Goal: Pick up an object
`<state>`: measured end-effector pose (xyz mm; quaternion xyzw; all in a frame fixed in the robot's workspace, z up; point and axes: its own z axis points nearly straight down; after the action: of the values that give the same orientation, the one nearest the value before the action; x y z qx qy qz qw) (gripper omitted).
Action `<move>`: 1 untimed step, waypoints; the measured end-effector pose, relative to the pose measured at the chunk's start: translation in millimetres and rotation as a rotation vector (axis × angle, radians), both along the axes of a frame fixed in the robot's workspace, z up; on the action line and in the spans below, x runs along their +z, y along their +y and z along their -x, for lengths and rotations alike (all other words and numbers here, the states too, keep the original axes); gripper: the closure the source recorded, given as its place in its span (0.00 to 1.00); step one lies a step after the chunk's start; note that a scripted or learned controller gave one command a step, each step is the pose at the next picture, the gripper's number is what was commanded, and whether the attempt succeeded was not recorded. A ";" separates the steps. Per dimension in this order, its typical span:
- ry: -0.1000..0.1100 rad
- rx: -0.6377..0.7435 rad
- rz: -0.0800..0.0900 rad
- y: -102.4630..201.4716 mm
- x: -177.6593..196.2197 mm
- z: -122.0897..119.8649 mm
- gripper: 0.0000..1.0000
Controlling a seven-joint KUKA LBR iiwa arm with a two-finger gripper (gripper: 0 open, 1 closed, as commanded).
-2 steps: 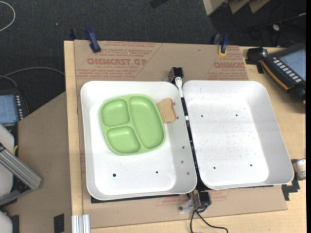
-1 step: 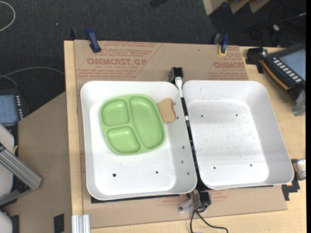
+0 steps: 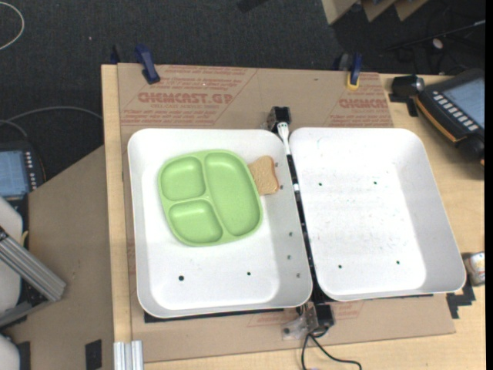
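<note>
Pendant [image 3: 461, 108]: cut off at the right edge of the frame; screen unreadable.
Claw: opening cannot be told.
Tan slice [image 3: 265, 176]: centre of frame, in left bin [image 3: 146, 284], touching right rim of green divided plate [image 3: 209, 197].
Surface: printed cardboard sheet [image 3: 200, 95] under both bins.
Room: dark carpet [image 3: 192, 14] along the top of the frame.

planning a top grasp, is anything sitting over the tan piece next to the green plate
Nothing visible covers the tan piece. It lies flat in the left bin, its left edge against the green divided plate, open from above.
</note>
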<state>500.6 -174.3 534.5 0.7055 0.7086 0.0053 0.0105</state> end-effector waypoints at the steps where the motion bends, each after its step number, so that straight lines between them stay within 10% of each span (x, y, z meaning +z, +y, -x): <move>1: 0.036 -0.005 -0.011 18.8 -126.3 23.0 1.00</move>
<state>477.7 -155.6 408.2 0.7073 0.7069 -0.0032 -0.0061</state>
